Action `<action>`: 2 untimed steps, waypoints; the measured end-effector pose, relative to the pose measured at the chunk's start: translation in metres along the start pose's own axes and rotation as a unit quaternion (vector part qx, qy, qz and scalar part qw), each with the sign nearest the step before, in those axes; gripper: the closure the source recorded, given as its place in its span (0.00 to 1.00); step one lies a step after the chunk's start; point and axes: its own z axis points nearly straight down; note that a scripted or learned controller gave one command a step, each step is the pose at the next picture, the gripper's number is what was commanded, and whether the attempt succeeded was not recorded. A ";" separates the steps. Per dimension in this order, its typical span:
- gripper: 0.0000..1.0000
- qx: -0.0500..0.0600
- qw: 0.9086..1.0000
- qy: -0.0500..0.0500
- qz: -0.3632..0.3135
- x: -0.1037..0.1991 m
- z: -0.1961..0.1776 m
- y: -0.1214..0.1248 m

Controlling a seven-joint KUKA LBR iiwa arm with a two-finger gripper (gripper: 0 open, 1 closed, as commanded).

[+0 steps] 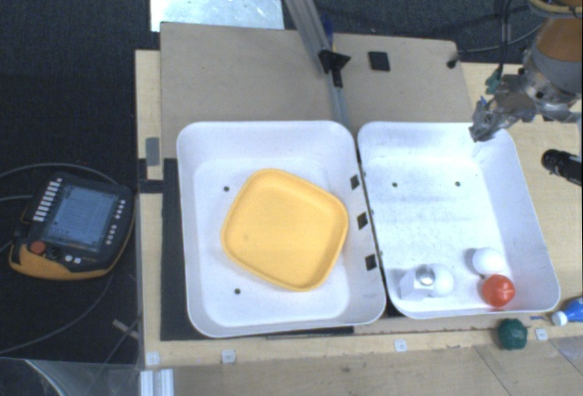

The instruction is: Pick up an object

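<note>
A green ball (511, 333) lies on the counter (301, 353) just outside the right bin's (524, 194) near right corner, and a small blue and white thing (567, 316) beside it is cut off by the frame edge, too little showing to name. Inside the right bin, along its near wall, sit a red ball (497, 290), a white ball (485, 260) touching it on the far side, and to their left a small white and silver thing (425, 279) whose shape is hard to make out. The rest of that bin's floor is bare. The left bin (196, 203), touching the right bin along their shared edge, holds a yellow square plate (285, 228), lying flat near its middle. Left of the left bin, off the counter, rests a control pad with a screen (70, 222). Farther back, the gripper (485, 123) hangs over the right bin's far right corner, well apart from the balls. It is dark and blurred here, so how wide it stands I cannot tell; nothing shows in its grasp. The arm (556, 48) above it runs out of the frame.
</note>
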 end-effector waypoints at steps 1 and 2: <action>1.00 0.000 1.000 0.001 -0.001 0.055 -0.005 -0.009; 1.00 0.001 1.000 0.001 0.000 0.099 -0.006 -0.008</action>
